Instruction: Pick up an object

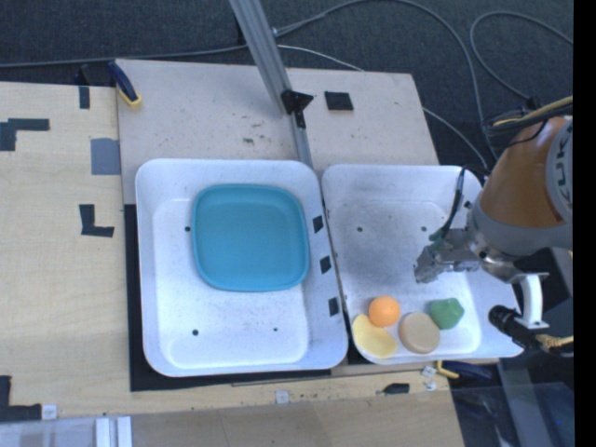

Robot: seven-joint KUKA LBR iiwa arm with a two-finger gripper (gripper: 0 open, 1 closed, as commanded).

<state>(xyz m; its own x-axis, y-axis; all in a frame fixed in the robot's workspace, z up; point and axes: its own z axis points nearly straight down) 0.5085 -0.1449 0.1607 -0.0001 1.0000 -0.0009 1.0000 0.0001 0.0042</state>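
My pincer (430, 266) hung over the right bin (391, 194), above its bare floor and just up from the cluster of things in the near right corner. From the slanted view I could not tell how far it stood open, and nothing showed in it.

The likeliest thing to take was the green object (447, 312), nearest to me, lying against the right wall. Beside it sat a tan round piece (419, 332), then an orange ball (384, 311) touching a yellow piece (374, 338) by the bin's near edge. The left bin (158, 277) held a blue plate (250, 237).

To do this step well, I judged I should shift toward the green object and come straight down, keeping clear of the wall and the tan piece, since they lay close together.

The green object looked lumpy and a little longer than wide, its long axis running roughly from the wall toward the bin's middle; closing across that axis seemed best. Which end was which I could not make out.
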